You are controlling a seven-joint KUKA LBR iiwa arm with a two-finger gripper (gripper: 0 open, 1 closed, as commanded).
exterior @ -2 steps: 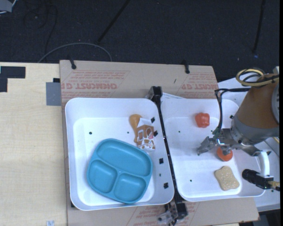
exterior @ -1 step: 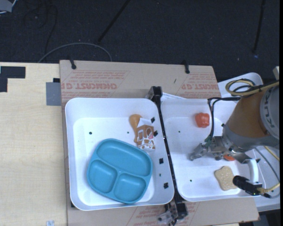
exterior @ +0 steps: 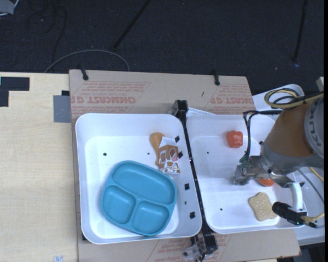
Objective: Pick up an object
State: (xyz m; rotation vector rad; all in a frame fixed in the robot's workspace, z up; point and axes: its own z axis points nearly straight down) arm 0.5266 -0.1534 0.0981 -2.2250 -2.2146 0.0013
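Arm: reaches in from the right over the right bin [exterior: 218, 222]; orange band above the wrist; the hand [exterior: 245, 174] sits low near the bin's right wall, about midway along it
Hand state: cannot tell; seen from above, too dark and small to judge, and nothing is visibly held
Nearest thing: a small orange-red piece [exterior: 267, 182] just beside the hand, partly hidden by the wrist; what it is I cannot say
Toast-shaped piece [exterior: 261, 206]: tan, flat, lying in the right bin's near right corner, close to the hand
Red-orange object [exterior: 234, 138]: rounded, near the right bin's far edge, apart from the hand
Left bin [exterior: 90, 146]: blue divided plate [exterior: 138, 197] across the near half; a printed packet [exterior: 168, 160] and an orange-brown piece [exterior: 156, 141] near its right wall
Handling, as a judgement: the toast piece looks light, perhaps soft; flat on the floor, so best pinched across its narrow width from above; the rounded red-orange object may roll or slip, so grip across its middle
Risk: bin wall crowds the hand at the corner
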